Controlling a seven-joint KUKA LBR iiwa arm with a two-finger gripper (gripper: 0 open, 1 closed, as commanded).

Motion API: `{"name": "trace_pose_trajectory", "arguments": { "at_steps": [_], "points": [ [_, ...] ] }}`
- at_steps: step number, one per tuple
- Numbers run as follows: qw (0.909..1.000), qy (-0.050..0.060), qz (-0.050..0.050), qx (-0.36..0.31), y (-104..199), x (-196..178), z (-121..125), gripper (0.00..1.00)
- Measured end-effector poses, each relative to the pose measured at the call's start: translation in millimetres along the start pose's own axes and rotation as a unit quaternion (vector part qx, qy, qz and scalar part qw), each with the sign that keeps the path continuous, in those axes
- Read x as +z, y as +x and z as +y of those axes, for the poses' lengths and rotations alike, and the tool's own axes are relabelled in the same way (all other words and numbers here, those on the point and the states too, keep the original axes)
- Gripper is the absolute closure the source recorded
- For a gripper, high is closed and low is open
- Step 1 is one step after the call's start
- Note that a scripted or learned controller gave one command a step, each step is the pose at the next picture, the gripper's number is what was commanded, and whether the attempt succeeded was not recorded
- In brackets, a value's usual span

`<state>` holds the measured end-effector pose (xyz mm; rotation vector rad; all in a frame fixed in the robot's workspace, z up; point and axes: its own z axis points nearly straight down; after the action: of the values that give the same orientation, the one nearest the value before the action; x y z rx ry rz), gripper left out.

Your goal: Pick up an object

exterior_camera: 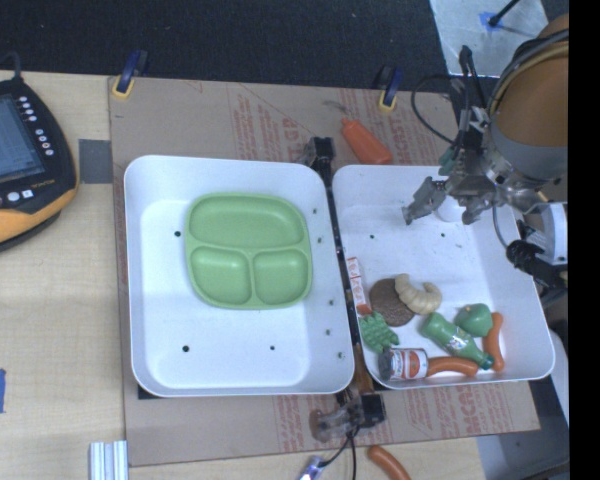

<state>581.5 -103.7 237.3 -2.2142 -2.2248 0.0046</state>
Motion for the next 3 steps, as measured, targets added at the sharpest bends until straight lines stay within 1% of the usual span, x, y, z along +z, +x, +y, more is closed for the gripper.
{"name": "trace_pose_trajectory", "arguments": {
  "at_steps": [1,2,3],
  "points": [
    [1.0000,0.001,-0.001,0.000,-96,28,-17,0.00],
    [1.0000,-0.002,0.000,0.001,-105,-18,74,0.00],
    [1.0000,0.001,0.000,-0.001,-55,118,58,0.00]
  ]
}}
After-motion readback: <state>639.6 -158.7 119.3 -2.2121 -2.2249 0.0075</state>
